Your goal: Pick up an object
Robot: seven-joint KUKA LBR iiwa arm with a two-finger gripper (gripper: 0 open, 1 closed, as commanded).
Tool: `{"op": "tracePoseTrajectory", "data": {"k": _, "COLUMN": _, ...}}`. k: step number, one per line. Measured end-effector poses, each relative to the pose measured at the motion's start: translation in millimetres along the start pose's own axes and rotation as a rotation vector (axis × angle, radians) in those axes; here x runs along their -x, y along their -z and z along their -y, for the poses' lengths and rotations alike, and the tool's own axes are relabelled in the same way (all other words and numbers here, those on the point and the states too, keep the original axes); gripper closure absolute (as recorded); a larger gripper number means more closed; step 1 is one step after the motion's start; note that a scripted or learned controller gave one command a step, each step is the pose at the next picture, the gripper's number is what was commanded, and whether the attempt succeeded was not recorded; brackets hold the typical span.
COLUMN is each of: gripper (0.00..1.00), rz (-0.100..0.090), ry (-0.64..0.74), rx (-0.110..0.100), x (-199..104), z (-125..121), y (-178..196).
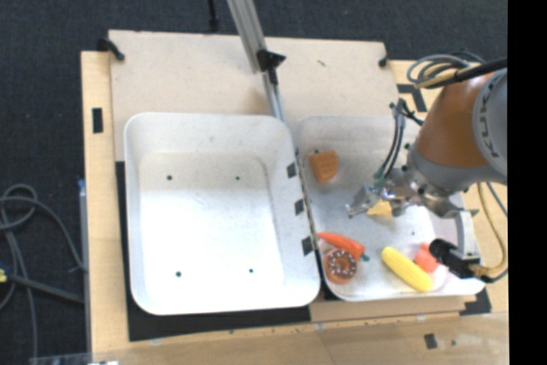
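The arm [457, 137] reaches in from the right over the right bin [342, 131], its orange band above the wrist bulking large over the bin's right side. The pincer [369, 203] hangs low near the middle of this bin, pointing left. Just beside it, on its right, sits a small pale yellow piece [382, 209]; whether the pincer grips this piece or merely touches it cannot be told, and whether the pincer is released or clenched cannot be told either.

The other things lie in the same right bin. An orange block [324, 166] rests near the bin's left wall, above and to the left of the pincer and apart from it. A carrot [340, 242] lies at a slant near the bin's lower left, and a round brownish donut [341, 266] sits right below it, touching or almost touching it. A yellow banana [406, 267] lies tilted near the lower edge, right of the donut. A red piece [426, 256] sits by the banana's right end, close to a black part of the arm's fittings.

The left bin [137, 132] stands against the right one, their walls meeting in the middle. Both rest on the desk [188, 73], a pale board. A grey metal rail [239, 0] runs at a slant from the top of the view down to the seam between the bins. Grey cables [26, 222] lie on the dark floor left of the desk.
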State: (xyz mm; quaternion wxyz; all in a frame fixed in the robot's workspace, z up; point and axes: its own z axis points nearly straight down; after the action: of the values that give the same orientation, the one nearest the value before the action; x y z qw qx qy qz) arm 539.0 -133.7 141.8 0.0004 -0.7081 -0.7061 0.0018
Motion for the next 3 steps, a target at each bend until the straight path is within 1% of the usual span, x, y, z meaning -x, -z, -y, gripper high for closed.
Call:
{"op": "tracePoseTrajectory", "data": {"k": 1, "gripper": 0.00, "rz": 0.000, "ry": 0.000, "rx": 0.001, "x": 1.4, "z": 0.3, "y": -42.9}}
{"op": "tracePoseTrajectory", "data": {"k": 2, "gripper": 1.00, "rz": -0.003, "ry": -0.008, "rx": 0.009, "x": 1.3, "z": -1.8, "y": -29.9}}
{"op": "tracePoseTrajectory", "data": {"k": 3, "gripper": 1.00, "rz": 0.000, "ry": 0.006, "rx": 0.012, "x": -3.0, "z": -8.0, "y": 32.1}}
